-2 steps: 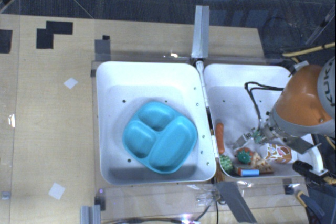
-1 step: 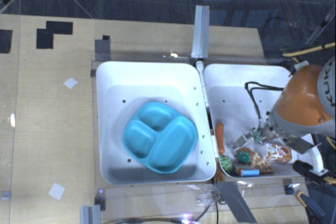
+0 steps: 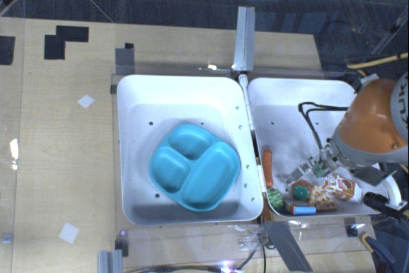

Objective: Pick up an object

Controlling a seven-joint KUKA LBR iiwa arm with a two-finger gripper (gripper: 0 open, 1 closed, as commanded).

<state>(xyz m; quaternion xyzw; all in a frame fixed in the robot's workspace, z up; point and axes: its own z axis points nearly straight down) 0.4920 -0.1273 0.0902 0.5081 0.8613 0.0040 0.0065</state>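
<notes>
Landmark: the divider [image 3: 246, 113] between the two bins; every place below is given relative to it.
Left bin [image 3: 137, 105]: left of the divider. It bears a blue three-compartment plate [image 3: 195, 166] near its middle, lying flat and clear of the walls. I judge it too broad and flat for an easy pinch.
Right bin [image 3: 281, 102]: right of the divider. Its contents crowd the near corner, probably because the floor dips there.
My arm [image 3: 374, 121]: reaches over the right bin from the far side of the divider, wrist angled down toward the pile.
My gripper [image 3: 311, 169]: low over the pile, well right of the divider. I cannot tell how it stands or whether it carries anything.
Patterned packet [image 3: 335, 188]: farthest right in the pile, beneath my wrist.
Orange carrot [image 3: 268, 168]: just beside the divider, lying along it.
Blue bar [image 3: 305, 210]: near wall, right of the carrot.
Green piece [image 3: 275, 197]: at the carrot's near end.
Task status: judged not yet done; candidate objects rest on the bin floor.
</notes>
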